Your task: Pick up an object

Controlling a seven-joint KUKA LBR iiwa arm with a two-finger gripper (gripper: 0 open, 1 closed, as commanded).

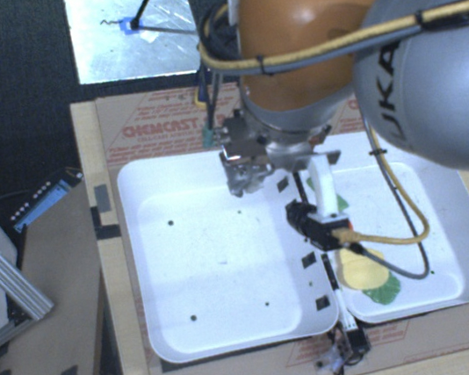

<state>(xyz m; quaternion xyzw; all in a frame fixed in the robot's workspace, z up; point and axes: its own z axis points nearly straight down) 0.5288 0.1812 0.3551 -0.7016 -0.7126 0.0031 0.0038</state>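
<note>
One fixed camera looks down at a slant on my bench, close in. Both white bins lie centred; my arm enters from three o'clock.

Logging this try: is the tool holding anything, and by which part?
Cannot be told: the tool sits over the left white bin, nothing visible in it.

Claw, apparently empty, over left bin.

Two shallow white bins sat side by side on a cardboard sheet printed with red lettering: the left bin and the right bin. A shiny metal plate lay beyond the worktop's far edge, and a blue strip lay near its left edge.
</note>
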